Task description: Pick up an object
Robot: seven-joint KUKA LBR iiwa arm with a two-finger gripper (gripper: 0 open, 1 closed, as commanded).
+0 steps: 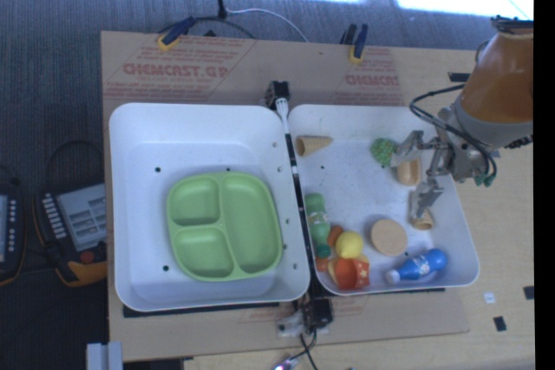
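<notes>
Down at the near edge of the table (434, 316), two white bins sit side by side on brown board. Left bin (139, 186) carries a green divided plate (225, 225) with three compartments, lying flat toward the bin's near right part.

Moving right across the divider, the right bin (464, 269) holds the loose things. Against its left wall a small cluster runs toward the near corner: a pale green piece (314, 205), an orange bit below it, then a yellow ball-like item (349, 244) touching a red-orange item (350, 273) at the near edge. Up near the far left of this bin lies a tan cone (312, 145), on its side, well apart from the rest. Further right, a round tan disc (388, 236) lies flat, and just beside it, nearer the front wall, a blue-and-white bottle (420, 266) lies on its side. A leafy green piece (383, 152) sits toward the far side, with a tan oval piece (408, 172) just beside it.

Over that spot the end effector (414, 178) hangs from the grey arm with its orange band (503, 87), reaching in from the right. Its two fingers stand apart, one by the green piece and the tan oval, the other pointing down at a small tan bit (422, 221) near the right wall. Nothing sits between them.
</notes>
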